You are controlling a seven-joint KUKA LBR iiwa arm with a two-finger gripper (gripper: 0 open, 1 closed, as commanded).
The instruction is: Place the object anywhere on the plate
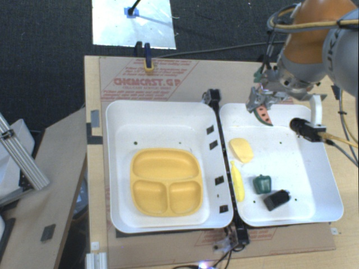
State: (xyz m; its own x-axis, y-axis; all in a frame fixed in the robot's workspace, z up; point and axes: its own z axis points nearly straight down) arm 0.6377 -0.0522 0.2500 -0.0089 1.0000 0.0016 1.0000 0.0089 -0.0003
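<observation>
A yellow plate with three compartments lies in the left bin. My gripper hangs over the far left corner of the right bin. It is shut on a small watermelon slice, red with a green rim, which sticks out below the fingers and looks lifted off the bin floor. The plate is well to the left of the gripper and nearer the camera, across the divider between the bins.
On the right bin's floor lie a pale yellow piece, a yellow banana along the divider, a green pepper and a black block. A clamp sits on the board behind the bins.
</observation>
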